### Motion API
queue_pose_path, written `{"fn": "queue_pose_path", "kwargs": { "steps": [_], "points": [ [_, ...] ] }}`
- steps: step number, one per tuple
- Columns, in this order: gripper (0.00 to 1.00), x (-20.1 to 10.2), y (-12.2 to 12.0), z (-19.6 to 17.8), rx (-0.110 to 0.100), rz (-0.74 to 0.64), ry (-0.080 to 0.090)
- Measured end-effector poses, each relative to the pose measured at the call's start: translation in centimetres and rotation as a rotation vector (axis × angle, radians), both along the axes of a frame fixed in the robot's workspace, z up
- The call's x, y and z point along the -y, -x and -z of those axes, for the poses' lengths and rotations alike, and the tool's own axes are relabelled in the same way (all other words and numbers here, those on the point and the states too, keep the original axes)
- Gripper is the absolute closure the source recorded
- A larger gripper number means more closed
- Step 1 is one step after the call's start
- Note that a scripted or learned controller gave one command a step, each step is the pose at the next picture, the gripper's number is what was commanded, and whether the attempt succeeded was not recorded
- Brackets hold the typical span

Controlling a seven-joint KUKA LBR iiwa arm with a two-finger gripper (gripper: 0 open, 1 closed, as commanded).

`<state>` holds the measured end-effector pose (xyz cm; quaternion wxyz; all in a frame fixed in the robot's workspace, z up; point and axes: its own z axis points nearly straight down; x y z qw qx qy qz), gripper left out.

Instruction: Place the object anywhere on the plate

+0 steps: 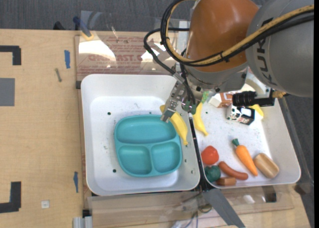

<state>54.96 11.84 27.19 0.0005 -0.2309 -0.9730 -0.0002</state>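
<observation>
Yellow and curved, a toy banana point(179, 126) hangs at the top right corner of the teal plate point(148, 145), its upper end pinched between the fingers of the tool point(170, 114); the tool is closed narrowly on it. The banana's lower end lies over the plate's right rim, near the wall between the two bins. The plate has three compartments, one long one across the top and two smaller ones below, and it sits in the left white bin point(99, 122).

Just across the dividing wall, in the right bin point(279, 137), a second yellow banana point(199, 118) lies close to the first. Farther down that bin are a red tomato point(210, 155), a dark green piece point(213, 172), a red sausage point(233, 170), an orange carrot point(243, 156) and a tan bread roll point(266, 165). A small black-and-white item point(240, 115) sits near the bin's upper part.

Above it all the grey arm with its orange dome point(219, 22) reaches in from the right, black cables point(169, 32) looping around it. Both bins rest on a light wooden surface point(37, 122).
</observation>
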Motion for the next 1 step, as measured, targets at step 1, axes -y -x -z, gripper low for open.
{"fn": "queue_pose_path", "kwargs": {
  "steps": [1],
  "points": [
    [0.0,0.08,-0.02,-0.01,0.0,0.001,0.0]
  ]
}}
